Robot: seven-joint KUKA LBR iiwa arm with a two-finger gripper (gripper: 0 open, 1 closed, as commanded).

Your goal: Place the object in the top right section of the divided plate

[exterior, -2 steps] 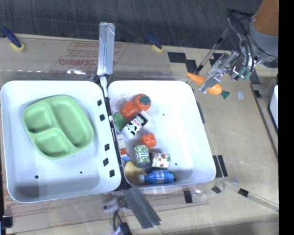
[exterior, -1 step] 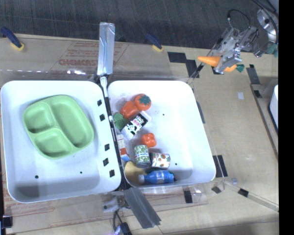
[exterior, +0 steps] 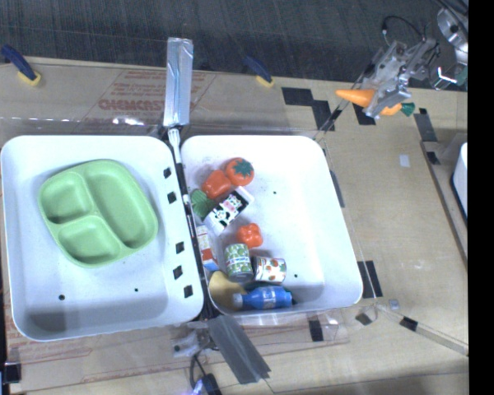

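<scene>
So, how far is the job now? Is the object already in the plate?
Partly done. The gripper is above the bench, outside the right bin, and an orange carrot-like object shows at it, so the pick seems made. The green divided plate in the left bin has nothing in its sections. Left to do: carry the object across and release it in the top right section.

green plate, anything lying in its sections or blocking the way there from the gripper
Nothing visible. The gripper is up at the far right with an orange carrot-like object at its fingers; the green plate lies bare in the left bin.
</scene>
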